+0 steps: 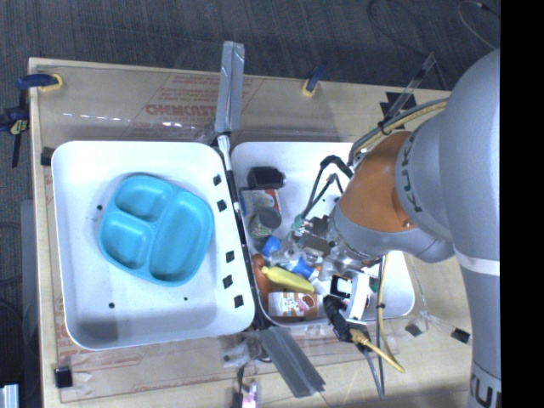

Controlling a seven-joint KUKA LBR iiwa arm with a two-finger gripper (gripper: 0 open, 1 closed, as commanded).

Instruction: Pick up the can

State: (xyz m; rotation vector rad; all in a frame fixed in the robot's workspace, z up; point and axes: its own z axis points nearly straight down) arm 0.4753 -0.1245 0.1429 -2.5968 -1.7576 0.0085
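The can (264, 213) lies on its side near the left wall of the right bin (293, 153), its grey round end facing the camera and a red and white label behind it. My gripper (308, 235) hangs low over the middle of that bin, just right of the can and above a heap of small items. The grey arm with its orange band (382, 195) covers the right half of the bin. From this angle I see nothing clearly caught in the gripper.
A black object (265, 177) sits behind the can. In front of it lie a blue item (271, 246), a yellow banana (287, 277) and a brown-labelled jar (293, 304). The left bin (76, 313) holds a blue divided plate (156, 227).
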